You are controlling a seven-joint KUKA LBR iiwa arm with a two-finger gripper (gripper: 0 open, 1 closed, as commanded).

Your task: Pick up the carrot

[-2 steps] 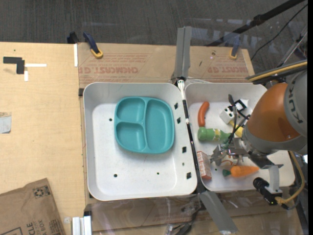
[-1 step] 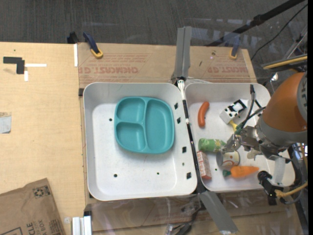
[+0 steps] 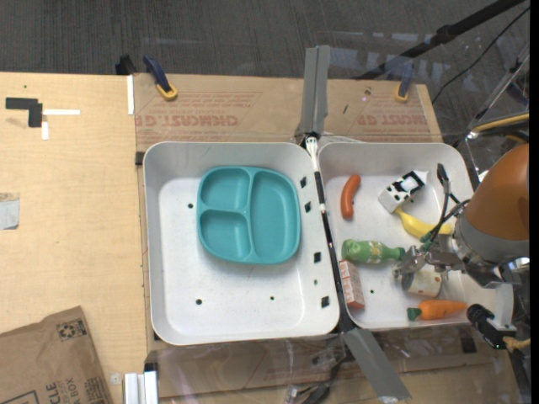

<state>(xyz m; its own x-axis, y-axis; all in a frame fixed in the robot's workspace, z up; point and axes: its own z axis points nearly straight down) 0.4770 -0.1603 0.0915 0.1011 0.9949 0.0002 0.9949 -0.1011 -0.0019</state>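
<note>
I have the gripper (image 3: 414, 268) low in the right bin (image 3: 379, 154), but I cannot tell how the jaws stand from this slant. The carrot (image 3: 440, 310) lies just below them near the bin's front wall, not between them. A green bottle (image 3: 372, 251) sits just left of the jaws, a banana (image 3: 418, 224) above, crowding the approach. The left bin (image 3: 168, 251) bears a teal tray (image 3: 249, 215) on the cardboard-covered bench (image 3: 67, 183).

Divided plate (image 3: 249, 215) in left bin (image 3: 168, 251). Right bin (image 3: 383, 305): sausage (image 3: 349, 195) at back left, bottle (image 3: 372, 251) mid, banana (image 3: 421, 224) right of sausage, carrot (image 3: 438, 310) at front right.
</note>
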